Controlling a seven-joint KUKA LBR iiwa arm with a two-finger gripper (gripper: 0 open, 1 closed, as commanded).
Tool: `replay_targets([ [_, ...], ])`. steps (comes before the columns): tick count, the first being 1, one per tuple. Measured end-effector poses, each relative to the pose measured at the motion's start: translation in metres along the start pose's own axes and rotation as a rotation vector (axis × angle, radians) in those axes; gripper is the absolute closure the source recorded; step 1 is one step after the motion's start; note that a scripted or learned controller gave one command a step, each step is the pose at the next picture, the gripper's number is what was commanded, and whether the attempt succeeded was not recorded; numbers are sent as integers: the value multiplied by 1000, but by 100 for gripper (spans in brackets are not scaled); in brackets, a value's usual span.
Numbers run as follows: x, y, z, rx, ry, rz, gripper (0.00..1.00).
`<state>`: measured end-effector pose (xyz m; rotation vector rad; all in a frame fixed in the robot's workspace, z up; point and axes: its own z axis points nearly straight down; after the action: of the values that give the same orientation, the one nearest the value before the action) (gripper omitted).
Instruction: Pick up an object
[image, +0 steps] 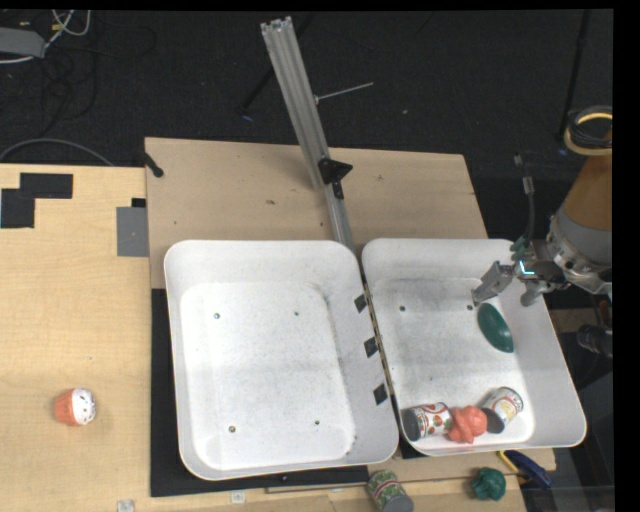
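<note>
Two white bins sit side by side below me; the left bin (265, 355) is bare of objects and the right bin (430, 300) carries what I can take. My arm (590, 215) comes in over the right bin's far right edge. My gripper (512, 283) has its fingers spread apart, with nothing between them. Just below it and slightly toward the bin's near side lies the green object (495, 328), an oval whose long axis runs diagonally, away from me and down. I judge it the nearest target: a short descent. Well apart, along the near wall, rest a small can (427, 420), a red toy (466, 424) and a second can (503, 407).
</note>
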<state>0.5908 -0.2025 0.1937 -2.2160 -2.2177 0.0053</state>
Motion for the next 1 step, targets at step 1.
replay_targets([
  [1,0,1,-2,-4,-1,-2,0],
])
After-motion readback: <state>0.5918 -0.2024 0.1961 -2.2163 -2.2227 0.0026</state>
